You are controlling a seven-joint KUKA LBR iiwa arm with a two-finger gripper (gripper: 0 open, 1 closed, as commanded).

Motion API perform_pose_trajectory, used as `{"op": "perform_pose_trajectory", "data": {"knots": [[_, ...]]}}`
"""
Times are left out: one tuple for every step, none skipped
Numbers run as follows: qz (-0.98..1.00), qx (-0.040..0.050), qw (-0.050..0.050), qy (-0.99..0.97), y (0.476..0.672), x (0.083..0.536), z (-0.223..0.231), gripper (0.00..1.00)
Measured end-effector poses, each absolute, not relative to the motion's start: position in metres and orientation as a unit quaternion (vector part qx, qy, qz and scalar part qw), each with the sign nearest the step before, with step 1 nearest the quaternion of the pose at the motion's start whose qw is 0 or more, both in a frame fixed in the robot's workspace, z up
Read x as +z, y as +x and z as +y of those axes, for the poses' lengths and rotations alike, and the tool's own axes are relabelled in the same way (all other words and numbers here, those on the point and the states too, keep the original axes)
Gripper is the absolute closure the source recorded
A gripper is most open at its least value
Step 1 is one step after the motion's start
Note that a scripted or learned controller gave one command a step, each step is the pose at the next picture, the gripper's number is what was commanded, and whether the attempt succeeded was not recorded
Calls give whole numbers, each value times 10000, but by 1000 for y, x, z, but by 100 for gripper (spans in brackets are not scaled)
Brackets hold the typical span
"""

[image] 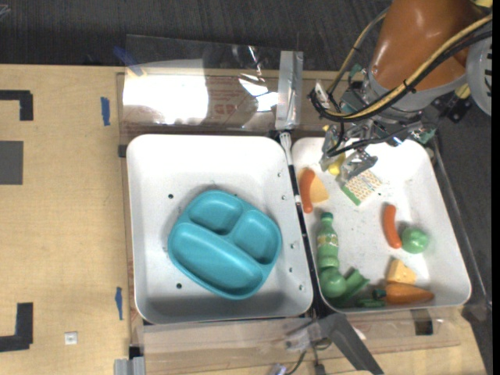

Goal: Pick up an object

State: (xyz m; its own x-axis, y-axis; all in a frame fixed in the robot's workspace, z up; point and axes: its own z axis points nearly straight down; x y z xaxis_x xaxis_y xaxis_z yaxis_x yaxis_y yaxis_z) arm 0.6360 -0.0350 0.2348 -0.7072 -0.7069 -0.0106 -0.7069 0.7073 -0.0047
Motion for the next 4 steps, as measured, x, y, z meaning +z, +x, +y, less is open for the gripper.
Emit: {"op": "perform_pose_trajectory", "data": {"knots": [[8534,-2,48,-5212,668,225,-21,100],[8415,19,25,-5403,667,196,17,100],[7943,-26,66,-6075,665,274,-5,100],[7682,17,22,-6402,667,228,3,100]]}}
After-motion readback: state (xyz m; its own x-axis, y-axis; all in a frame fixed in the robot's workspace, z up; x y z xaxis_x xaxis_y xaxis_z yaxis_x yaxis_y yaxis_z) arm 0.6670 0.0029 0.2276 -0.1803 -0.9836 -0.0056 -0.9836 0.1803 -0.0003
